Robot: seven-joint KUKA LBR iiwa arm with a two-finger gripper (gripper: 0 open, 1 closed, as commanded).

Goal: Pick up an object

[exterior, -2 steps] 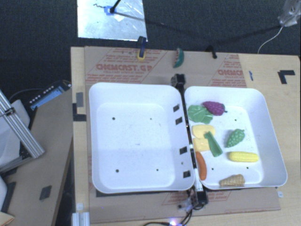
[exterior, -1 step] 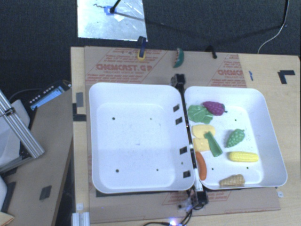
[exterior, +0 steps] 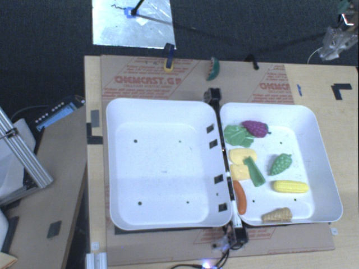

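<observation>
Dark carpet surrounds my table, a pale bench topped with a printed cardboard sheet that carries two shallow white bins side by side. A shiny foil square lies on the floor beyond the far edge.

Camera view: my tool sits at the upper right corner, small and blurred, well apart from both bins and clear of the table's far edge; I cannot tell how it is set, and nothing visible is in its grasp. Every candidate lies in the right bin, below and to the left of the tool as this view frames it. The left bin carries no objects.

Along the right bin's far side rest a green leaf and purple grapes, just touching. Mid-bin, a yellow piece is crossed by a green stick running diagonally. Green grapes and a corn cob stand apart from the cluster; the cob's long axis runs across the bin. A carrot hugs the dividing wall, and a cone lies near the front rim.

I judge the corn or green grapes easiest, having open floor around them.
</observation>
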